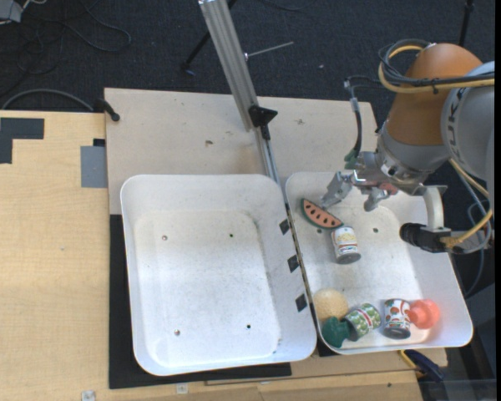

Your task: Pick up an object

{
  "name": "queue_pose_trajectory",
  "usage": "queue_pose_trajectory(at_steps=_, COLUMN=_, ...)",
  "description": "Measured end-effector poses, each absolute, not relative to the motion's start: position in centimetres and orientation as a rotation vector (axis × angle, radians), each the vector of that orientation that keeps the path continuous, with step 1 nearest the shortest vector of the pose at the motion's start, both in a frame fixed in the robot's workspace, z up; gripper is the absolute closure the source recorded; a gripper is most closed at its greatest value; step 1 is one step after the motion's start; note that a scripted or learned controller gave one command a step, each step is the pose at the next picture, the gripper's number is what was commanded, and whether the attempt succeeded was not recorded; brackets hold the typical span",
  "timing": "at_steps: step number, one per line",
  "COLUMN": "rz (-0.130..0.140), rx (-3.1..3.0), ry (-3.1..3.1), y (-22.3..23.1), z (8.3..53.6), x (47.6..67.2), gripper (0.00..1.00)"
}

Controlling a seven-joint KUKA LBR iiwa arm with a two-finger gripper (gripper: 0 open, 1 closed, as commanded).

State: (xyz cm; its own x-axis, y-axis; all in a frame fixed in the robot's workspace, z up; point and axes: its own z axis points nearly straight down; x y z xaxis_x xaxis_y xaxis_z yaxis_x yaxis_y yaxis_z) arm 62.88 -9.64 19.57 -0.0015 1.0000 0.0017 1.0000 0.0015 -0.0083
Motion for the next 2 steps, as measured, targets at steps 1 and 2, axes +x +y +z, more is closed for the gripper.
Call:
queue_pose_trajectory(at_steps=1, rz=0.002, rx=-2.218, ry=-2.22, y=-9.7, z=19.9, x=63.0, gripper=0.0)
queue_pose_trajectory(at_steps=2, rz=0.009, rx=-2.215, ry=-2.216, y=-9.2, z=13.6, x=62.3, gripper=0.0)
